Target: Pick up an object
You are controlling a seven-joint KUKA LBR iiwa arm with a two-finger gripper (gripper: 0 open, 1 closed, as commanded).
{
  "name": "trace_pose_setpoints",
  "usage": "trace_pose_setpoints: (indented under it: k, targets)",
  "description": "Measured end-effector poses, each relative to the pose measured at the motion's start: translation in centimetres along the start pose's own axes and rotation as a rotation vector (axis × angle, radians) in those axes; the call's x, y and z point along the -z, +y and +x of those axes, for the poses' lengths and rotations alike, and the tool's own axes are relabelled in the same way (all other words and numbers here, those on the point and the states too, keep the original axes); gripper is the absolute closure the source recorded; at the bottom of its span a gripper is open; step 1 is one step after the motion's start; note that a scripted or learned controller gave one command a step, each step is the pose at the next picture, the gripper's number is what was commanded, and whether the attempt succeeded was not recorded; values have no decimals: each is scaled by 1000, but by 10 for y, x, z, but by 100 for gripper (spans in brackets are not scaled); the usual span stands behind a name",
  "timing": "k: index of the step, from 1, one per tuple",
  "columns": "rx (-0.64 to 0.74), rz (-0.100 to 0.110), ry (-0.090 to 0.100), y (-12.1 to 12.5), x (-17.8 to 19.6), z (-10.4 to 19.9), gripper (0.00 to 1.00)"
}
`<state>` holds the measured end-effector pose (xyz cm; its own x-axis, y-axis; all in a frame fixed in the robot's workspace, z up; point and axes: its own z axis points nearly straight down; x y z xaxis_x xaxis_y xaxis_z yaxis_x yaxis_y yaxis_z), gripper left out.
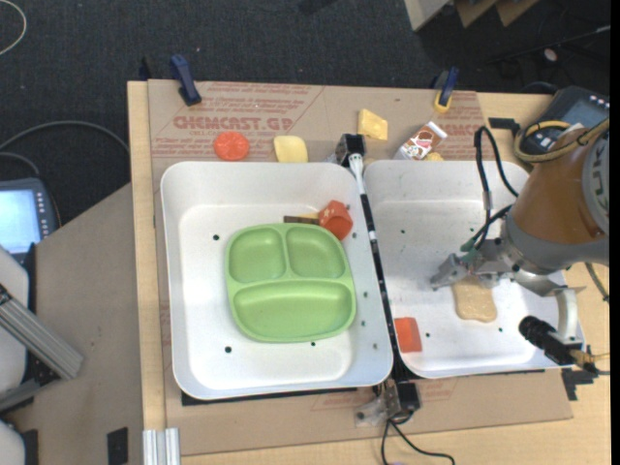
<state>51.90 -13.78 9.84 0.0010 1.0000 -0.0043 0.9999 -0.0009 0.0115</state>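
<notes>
One tan, bread-like piece point(476, 303) lay beneath the hand point(472, 271) — its grip could not be told — so a centred, straight descent was advised.

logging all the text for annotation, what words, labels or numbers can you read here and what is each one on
"CHEMCAST" in red print, with a further word after it that blurs, on the brown cardboard sheet under the bins.
More red print, fainter, runs along the same sheet's far edge: too blurred to read.
The small red and white packet behind the right bin carries print: too small to read.
</notes>
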Motion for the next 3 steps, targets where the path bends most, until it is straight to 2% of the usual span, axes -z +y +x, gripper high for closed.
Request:
trace_pose_setpoints:
  k: [1,2,3]
  targets:
    - [-4,16,5,-42,-14,-41,0]
    - [0,10,4,-40,-3,-38,100]
    - [10,4,6,63,-14,18,100]
